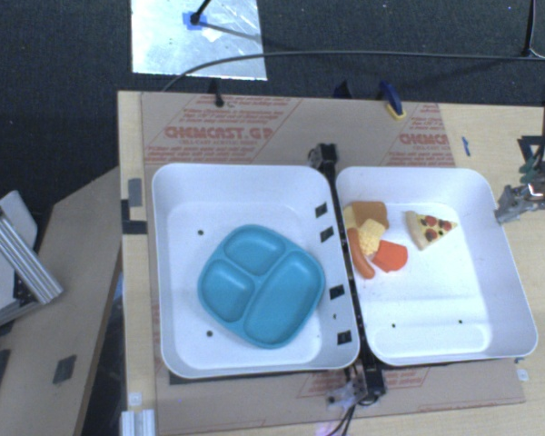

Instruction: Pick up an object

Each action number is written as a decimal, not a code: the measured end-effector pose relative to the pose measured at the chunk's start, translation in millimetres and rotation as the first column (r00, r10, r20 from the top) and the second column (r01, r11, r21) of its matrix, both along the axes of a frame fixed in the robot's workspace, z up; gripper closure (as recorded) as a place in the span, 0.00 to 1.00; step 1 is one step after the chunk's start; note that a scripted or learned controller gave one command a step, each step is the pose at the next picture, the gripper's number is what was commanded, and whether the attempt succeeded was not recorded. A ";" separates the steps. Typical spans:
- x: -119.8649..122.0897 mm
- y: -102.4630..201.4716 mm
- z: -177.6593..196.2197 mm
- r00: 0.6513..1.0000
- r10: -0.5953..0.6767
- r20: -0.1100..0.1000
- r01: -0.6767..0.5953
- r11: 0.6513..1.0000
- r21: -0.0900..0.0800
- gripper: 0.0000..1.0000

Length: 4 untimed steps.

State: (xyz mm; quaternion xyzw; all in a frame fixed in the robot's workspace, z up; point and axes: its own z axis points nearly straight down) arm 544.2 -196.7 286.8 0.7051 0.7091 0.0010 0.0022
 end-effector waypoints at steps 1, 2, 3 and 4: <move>16.1 50.2 -18.7 1.000 0.004 -0.003 -0.004 1.000 0.003 1.00; 30.0 99.2 -15.2 1.000 0.004 -0.002 -0.004 1.000 0.002 1.00; 45.0 144.4 -14.8 1.000 0.004 -0.001 -0.004 1.000 0.002 1.00; 59.4 205.7 -27.4 1.000 0.006 -0.003 -0.006 1.000 0.003 1.00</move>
